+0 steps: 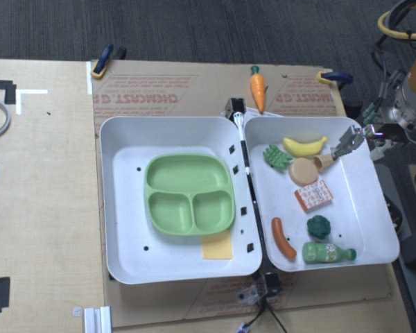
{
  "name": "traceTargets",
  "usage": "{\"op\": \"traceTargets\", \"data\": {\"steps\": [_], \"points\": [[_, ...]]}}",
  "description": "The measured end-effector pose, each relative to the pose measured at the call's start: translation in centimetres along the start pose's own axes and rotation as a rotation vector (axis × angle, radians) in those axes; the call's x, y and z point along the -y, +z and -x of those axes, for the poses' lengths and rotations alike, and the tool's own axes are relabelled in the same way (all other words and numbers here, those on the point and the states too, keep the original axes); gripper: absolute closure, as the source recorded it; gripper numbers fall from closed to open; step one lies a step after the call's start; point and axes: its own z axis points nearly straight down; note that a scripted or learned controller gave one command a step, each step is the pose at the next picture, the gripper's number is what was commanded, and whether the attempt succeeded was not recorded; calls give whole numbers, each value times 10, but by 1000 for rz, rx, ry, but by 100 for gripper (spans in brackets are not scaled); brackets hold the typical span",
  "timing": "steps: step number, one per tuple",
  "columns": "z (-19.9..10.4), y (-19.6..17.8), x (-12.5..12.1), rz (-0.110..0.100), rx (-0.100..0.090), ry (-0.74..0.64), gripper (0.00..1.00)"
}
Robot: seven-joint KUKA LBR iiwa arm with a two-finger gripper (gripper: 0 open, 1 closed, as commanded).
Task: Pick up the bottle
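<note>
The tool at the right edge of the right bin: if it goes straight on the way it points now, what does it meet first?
The tool points left and slightly down. First in that line looks to be the small tan piece, then the banana. The bottle lies off this line, near the bin's front. Depth is unclear, so it could pass above them.

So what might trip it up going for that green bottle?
The green bottle lies on its side in the right bin's near corner, close to the wall, so fingers may hit the rim. The dark green broccoli and sausage sit close by and could get nudged or grabbed instead. The gripper sits at the far side, above other toys.
</note>
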Motion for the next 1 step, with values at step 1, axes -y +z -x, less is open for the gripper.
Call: {"op": "traceTargets", "data": {"steps": [1], "points": [[0,-9,-1,0,1,-1,100]]}}
